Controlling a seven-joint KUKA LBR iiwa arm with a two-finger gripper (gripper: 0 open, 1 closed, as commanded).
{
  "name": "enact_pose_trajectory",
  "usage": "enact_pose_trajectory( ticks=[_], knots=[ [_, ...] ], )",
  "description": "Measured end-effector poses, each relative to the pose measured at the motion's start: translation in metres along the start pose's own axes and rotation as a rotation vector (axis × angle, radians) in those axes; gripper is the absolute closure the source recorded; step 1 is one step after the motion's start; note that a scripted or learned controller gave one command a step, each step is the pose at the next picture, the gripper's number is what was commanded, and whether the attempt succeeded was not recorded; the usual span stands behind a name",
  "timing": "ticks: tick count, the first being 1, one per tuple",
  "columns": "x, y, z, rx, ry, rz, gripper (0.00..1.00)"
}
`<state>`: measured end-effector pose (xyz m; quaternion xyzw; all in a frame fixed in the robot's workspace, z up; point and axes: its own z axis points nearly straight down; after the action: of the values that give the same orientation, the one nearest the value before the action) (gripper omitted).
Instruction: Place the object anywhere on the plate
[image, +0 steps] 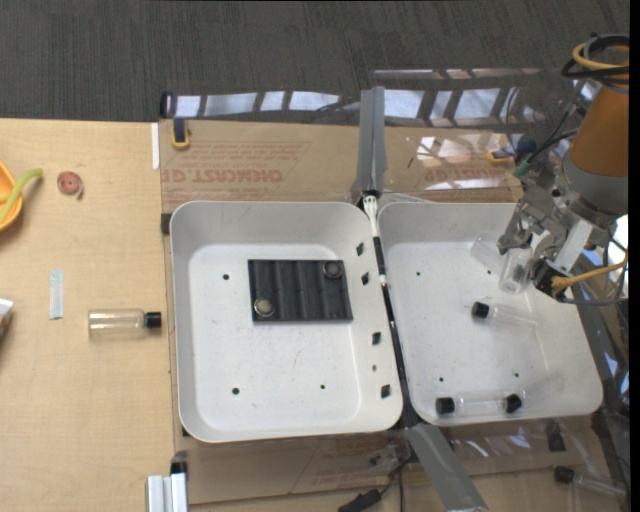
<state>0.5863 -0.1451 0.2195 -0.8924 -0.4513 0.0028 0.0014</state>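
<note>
1. Two shallow white bins sit side by side on the table (80, 420): the left bin (185, 330) and the right bin (440, 340), touching along their inner edges.
2. Nearest item: a clear tube (480, 405) with a dark cap at each end lies flat against the near wall of the right bin.
3. On the table, left of the left bin, a clear bottle (120, 321) with a black cap lies on its side, cap toward the bin. A small pale strip (56, 295) lies just beyond it.
4. A clear vial (497, 313) with a black cap lies flat on the floor of the right bin, near its middle, well apart from the plate.
5. The dark ribbed plate (300, 290) lies flat in the left bin, toward the far half. Two small round pieces rest on it: one (264, 307) at the near left corner, one (333, 270) at the far right corner.
6. The claw (515, 265) hangs over the far right part of the right bin, just beyond the vial. Whether it is open or closed cannot be told; clear parts blur its outline.
7. The arm (600, 150) rises behind it at the right.
8. Farthest on the table: a small pink disc (68, 182) and an orange-yellow item (8, 198) cut by the left edge.
</note>
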Motion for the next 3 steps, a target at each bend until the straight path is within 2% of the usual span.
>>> enact_pose_trajectory(
  ticks=[1, 2, 3],
  knots=[
    [0.013, 0.080, -0.057, -0.003, 0.001, 0.108, 1.00],
    [0.060, -0.044, -0.060, -0.002, 0.001, 0.025, 1.00],
    [0.089, 0.018, -0.128, -0.003, 0.001, 0.068, 1.00]
  ],
)
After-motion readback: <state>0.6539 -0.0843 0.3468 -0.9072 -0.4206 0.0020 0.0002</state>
